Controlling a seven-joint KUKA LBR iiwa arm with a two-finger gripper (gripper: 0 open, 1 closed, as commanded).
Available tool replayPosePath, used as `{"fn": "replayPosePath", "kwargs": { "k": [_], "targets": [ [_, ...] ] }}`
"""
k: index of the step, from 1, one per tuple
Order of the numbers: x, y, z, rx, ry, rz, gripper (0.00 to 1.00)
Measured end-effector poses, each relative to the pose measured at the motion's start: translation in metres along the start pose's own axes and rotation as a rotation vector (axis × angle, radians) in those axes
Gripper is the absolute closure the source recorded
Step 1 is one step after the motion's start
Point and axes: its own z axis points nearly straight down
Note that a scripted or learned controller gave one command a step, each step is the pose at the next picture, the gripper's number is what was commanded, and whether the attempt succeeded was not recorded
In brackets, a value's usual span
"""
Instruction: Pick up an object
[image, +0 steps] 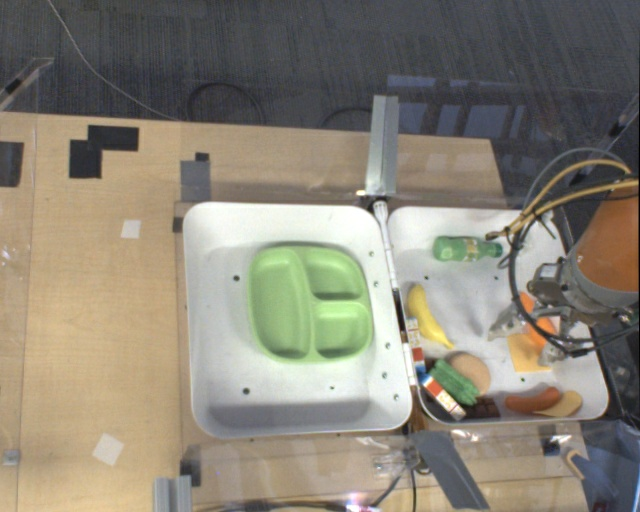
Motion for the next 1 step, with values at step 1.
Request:
{"fn": "replayPosePath", "kwargs": {
  "k": [1],
  "targets": [
    [0.0059, 0.0061, 0.0139, -0.012, 0.008, 0.085, 0.0]
  ]
}}
